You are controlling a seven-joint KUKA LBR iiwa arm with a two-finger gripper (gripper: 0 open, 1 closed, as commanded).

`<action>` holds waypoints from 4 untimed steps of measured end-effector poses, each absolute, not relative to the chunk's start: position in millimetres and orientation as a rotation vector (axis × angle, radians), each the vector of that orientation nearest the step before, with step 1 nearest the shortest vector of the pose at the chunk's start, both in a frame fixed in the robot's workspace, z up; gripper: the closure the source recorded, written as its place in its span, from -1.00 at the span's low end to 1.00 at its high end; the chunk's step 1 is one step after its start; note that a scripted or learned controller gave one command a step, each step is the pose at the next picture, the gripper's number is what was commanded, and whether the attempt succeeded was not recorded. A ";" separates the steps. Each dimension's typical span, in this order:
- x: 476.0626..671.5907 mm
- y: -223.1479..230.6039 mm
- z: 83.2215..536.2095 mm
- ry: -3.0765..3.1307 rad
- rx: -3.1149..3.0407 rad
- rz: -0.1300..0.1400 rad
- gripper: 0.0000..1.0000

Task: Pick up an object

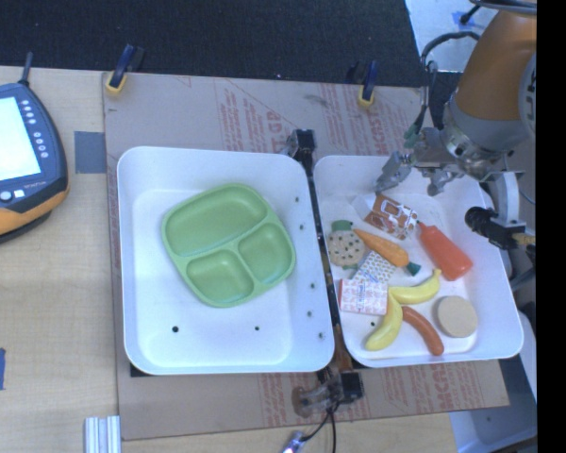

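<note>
Seen from above the bench, your arm's gripper (417, 170) hangs over the far edge of the right bin (505, 347), its two fingers (393, 170) spread apart with nothing between them. Take the orange carrot (385, 246) in that bin as your landmark. Just beyond it, toward the gripper, lies a small orange-and-white packet (392, 215), the nearest item to the open fingers but apart from them. To the carrot's right you see an orange-red bottle shape (445, 251) lying at a slant. On the carrot's left sits a round speckled cookie (344, 248), touching its tip. Nearer you than the carrot are a pale checked wrapper (374, 268) and a pink-and-white carton (363, 297), then a yellow banana (400, 308) curling beside a brown sausage (423, 331) and a tan round disc (456, 316). Well to the carrot's left, across the divide, the left bin (146, 338) carries a green compartment plate (228, 243). Farther left still, a handheld control pendant (17, 159) rests on the wooden benchtop (47, 347). Two clamps (123, 72) grip the cardboard sheet (217, 111) beyond the bins.
</note>
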State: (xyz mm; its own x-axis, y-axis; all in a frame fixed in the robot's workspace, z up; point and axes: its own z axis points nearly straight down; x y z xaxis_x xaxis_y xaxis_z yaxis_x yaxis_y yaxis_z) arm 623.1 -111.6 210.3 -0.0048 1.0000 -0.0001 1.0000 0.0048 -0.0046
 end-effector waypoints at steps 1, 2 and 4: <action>616.7 -112.2 110.6 -2.236 -2.224 -0.005 -1.00; 617.6 -114.9 123.0 -2.238 -2.226 -0.002 1.00; 646.1 -128.3 107.8 -2.239 -2.227 -0.010 -1.00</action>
